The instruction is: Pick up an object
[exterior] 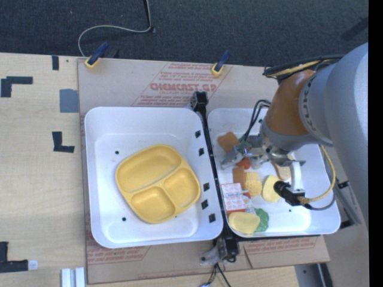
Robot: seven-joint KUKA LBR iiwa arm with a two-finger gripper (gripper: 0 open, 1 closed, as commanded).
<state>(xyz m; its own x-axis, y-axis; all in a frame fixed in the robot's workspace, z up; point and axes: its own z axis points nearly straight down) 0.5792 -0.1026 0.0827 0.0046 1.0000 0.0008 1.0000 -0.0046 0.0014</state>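
My gripper [237, 155] hangs low in the right bin [317, 220], near its left wall, with the grey arm and its orange band [287, 103] above it. A brown piece [227, 140] lies just behind the gripper. Just in front of it lies an orange-brown block [239, 174], with a yellow ridged piece [254, 184] and a pale yellow round piece [270, 190] to its right. Nearer the front edge are a red and white packet [233, 197], a yellow lemon-like piece [243, 222] and a green piece [262, 219].
The left bin [102, 136] holds a yellow divided plate [157, 183]. A black divider [206, 154] runs between the two bins. A yellow cable [326, 187] loops beside the wrist on the right.
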